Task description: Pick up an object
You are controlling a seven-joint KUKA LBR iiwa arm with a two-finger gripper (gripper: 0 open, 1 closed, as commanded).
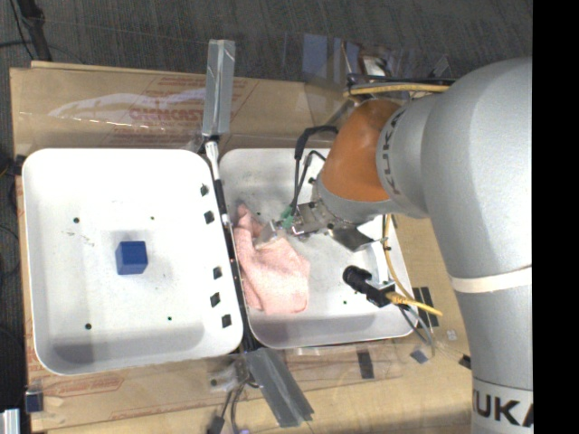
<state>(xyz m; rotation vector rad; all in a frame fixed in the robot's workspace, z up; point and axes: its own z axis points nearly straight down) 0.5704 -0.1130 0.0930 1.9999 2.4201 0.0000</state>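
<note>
Here, gripper at pink cloth.

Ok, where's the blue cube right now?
In the camera view, the blue cube sits near the middle of the left-hand bin, well apart from the pink cloth in the right-hand bin.

pink cloth, blue cube, white bins

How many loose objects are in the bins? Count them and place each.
2. A blue cube sits in the left bin; a pink cloth lies in the right bin, by its left wall. The arm may hide more there.
</note>
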